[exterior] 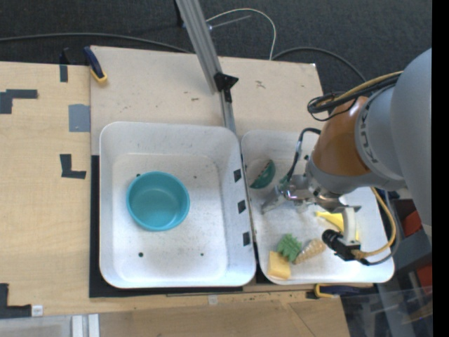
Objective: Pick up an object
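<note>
My gripper [283,194] is down low in the right bin [372,276], near its left-middle part. Just up and left of it lies a dark green curved piece [263,174], close to the gripper; whether they touch I cannot tell. A yellow piece [332,220] lies to the gripper's right, partly under the wrist. Toward the bin's front lie a green leafy toy [288,246], a tan cone-like piece [309,251] and a yellow wedge [278,266]. The grey arm with its orange band [337,146] covers the bin's right half.
The left bin [112,258] holds a teal bowl [158,200] at its left-middle. A grey metal pole [200,34] slants down to the wall between the bins. Cables run behind the bench at the back right.
</note>
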Controlling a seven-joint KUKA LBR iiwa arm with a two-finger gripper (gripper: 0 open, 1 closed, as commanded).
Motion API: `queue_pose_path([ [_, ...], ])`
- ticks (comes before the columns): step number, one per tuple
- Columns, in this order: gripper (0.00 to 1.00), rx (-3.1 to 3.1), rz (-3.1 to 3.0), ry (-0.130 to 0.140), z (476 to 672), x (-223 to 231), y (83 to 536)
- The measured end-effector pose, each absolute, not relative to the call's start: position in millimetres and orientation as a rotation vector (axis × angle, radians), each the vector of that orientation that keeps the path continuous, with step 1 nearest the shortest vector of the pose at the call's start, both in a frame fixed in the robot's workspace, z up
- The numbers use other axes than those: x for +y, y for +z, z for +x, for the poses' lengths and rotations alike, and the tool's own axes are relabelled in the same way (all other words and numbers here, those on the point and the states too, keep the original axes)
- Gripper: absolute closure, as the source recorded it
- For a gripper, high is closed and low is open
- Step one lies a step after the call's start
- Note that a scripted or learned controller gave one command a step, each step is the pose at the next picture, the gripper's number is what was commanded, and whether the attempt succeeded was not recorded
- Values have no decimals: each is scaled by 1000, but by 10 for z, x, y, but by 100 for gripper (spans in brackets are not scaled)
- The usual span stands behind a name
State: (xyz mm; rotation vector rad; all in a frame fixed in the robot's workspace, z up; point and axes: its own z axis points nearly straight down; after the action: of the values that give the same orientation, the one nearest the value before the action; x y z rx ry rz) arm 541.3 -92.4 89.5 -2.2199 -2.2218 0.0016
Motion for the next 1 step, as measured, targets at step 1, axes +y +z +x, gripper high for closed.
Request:
queue_pose_path([
  [1, 100, -2221, -2218, 2, 5409, -919, 992],
])
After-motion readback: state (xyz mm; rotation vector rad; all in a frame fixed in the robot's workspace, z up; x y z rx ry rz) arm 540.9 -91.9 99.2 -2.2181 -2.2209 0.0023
